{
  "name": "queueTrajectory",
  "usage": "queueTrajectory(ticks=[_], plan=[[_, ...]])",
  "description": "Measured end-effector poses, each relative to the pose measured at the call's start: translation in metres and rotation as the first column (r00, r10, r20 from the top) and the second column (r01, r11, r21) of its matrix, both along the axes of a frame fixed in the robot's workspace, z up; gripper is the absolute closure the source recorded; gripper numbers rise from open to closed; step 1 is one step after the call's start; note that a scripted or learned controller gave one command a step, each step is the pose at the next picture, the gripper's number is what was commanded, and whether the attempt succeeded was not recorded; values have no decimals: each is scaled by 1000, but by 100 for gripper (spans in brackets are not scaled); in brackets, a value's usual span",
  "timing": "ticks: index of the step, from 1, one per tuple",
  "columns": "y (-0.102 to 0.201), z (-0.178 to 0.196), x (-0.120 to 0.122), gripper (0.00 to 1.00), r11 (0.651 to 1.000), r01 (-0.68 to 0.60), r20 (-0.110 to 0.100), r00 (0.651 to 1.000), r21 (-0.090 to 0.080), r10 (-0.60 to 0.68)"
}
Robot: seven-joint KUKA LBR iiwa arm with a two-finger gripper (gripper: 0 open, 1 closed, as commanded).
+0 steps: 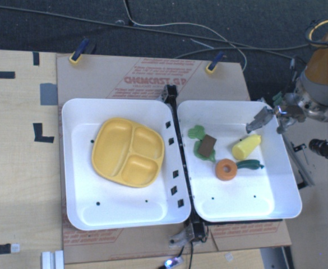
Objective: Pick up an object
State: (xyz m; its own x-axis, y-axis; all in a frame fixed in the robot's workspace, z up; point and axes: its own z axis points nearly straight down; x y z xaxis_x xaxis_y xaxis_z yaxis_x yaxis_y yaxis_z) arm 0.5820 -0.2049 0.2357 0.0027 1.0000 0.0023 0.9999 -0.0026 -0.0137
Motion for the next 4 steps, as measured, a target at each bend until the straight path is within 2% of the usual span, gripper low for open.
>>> queueTrajectory(ticks=[1, 2, 3, 4], plan=[[1, 8, 3, 0, 1000, -4, 12, 1000, -3, 4], [6, -42, 10, 0, 1000, -5, 8, 1000, -2, 5], [9, -107, 9, 0, 1000, -4, 7, 1000, -2, 4], [10, -153, 9, 0, 1000, -5, 14, 1000, -5, 5]])
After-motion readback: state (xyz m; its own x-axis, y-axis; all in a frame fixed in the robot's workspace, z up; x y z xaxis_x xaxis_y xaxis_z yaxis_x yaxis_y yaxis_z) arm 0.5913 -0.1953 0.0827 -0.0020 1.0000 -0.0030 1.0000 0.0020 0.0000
